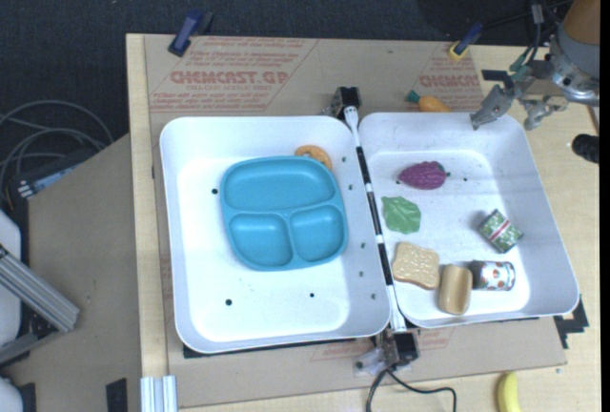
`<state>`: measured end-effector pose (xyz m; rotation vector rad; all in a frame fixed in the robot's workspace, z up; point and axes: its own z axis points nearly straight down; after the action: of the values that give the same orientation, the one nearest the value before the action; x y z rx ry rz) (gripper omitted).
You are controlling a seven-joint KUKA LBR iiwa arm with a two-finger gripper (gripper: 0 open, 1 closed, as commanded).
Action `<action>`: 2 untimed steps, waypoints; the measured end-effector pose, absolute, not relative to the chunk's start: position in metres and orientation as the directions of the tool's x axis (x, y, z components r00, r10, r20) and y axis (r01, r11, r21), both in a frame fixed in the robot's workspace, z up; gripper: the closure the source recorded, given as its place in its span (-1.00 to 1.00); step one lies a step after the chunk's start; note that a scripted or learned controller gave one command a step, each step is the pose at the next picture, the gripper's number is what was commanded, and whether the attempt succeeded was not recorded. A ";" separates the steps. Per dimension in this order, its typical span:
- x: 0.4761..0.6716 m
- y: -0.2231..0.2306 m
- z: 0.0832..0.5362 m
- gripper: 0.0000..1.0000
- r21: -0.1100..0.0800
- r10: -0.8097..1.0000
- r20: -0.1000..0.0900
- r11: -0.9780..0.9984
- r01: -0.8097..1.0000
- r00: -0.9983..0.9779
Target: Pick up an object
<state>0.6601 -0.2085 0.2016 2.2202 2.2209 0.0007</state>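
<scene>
The right bin holds every candidate: purple grapes, a green leaf, a toast slice, two small cans and a tan cylinder. The gripper hangs over the bin's far rim, fingers apart, gripping nothing. A descent from here would likely strike the rim; the crowded near corner invites a double grab. The bench board reads "CHEMCAST GP".

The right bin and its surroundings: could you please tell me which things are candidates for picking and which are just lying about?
For the job:
purple grapes
green leaf
bread slice
green can
red-and-white can
tan cylinder
gripper, open above the right bin

Lying about:
blue tray in the left bin
blue clamp
banana
</scene>
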 end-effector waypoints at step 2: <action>0.637 -0.102 0.085 -1.00 -0.001 1.000 0.001 0.000 1.000 0.000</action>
<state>0.6367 -0.1017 0.0847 2.2227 2.2222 -0.0010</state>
